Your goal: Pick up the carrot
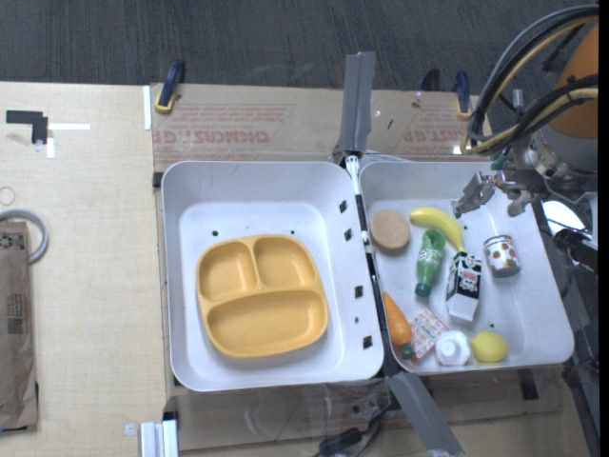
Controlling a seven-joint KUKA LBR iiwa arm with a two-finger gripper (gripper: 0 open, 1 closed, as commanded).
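The carrot, orange with a green end, lies along the left wall of the right bin, near its front corner. It touches a red-and-white packet. My gripper hovers over the back right of that bin, well above and to the right of the carrot. Its fingers stand apart with nothing between them.
The right bin also holds a banana, a brown round bun, a green bottle, a small carton, a can, a lemon and a white round item. A yellow divided plate lies in the left bin.
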